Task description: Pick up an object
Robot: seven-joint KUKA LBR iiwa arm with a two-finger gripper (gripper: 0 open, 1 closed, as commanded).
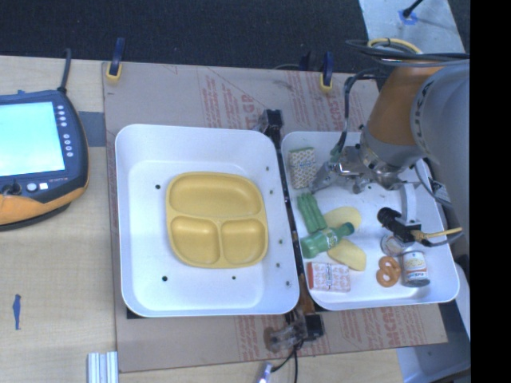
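Observation:
My gripper (pixel 345 171) hangs over the back of the right bin (pixel 444 290), just right of a small speckled block (pixel 302 167). Below it lie a green stick (pixel 310 211), a green bottle (pixel 326 239) on its side and two pale yellow pieces (pixel 344 216) (pixel 349 254). Toward the front are a red and white packet (pixel 328 277), a brown pretzel-shaped piece (pixel 389 271) and a small can (pixel 413 267). Nothing is visibly held.
The left bin (pixel 140 286) holds a yellow divided plate (pixel 216 217). A teach pendant (pixel 36 154) lies on the bench at far left. The grey arm with its orange band (pixel 399 110) reaches in over the right bin's back right corner.

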